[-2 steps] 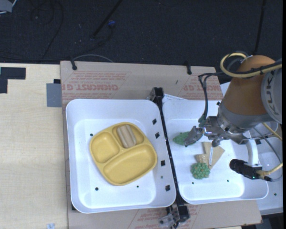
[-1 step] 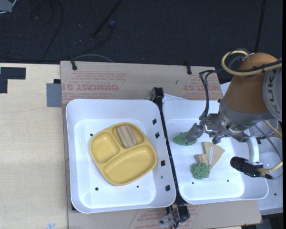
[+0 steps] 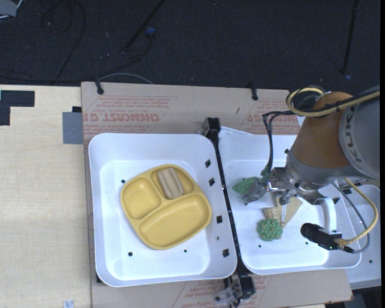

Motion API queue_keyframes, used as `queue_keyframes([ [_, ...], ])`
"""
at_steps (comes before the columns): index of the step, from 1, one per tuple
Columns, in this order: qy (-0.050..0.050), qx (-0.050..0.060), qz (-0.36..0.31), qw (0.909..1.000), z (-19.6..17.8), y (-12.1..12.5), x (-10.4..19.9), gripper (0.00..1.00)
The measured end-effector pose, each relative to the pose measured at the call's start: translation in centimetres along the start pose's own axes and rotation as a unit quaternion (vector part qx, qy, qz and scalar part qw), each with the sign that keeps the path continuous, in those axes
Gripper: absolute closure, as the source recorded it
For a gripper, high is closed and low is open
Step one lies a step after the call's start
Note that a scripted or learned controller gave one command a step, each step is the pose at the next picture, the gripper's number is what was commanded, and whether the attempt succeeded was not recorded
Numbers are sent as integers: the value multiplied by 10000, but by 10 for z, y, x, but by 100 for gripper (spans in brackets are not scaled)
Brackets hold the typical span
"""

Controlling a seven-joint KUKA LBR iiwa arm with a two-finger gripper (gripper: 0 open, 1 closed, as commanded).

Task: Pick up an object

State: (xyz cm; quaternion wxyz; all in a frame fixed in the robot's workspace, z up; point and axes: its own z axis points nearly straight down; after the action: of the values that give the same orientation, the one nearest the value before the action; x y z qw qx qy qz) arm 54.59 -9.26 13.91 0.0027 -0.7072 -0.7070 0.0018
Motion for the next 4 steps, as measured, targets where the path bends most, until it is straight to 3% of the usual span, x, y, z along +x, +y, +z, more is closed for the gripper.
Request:
queue_keyframes([
  [1, 0, 0, -1, 10000, 53, -1, 1, 0],
  [2, 2, 3, 27, 10000, 41, -1, -1, 100],
  [4, -8, -41, 4, 10000, -61, 0, -13, 100],
])
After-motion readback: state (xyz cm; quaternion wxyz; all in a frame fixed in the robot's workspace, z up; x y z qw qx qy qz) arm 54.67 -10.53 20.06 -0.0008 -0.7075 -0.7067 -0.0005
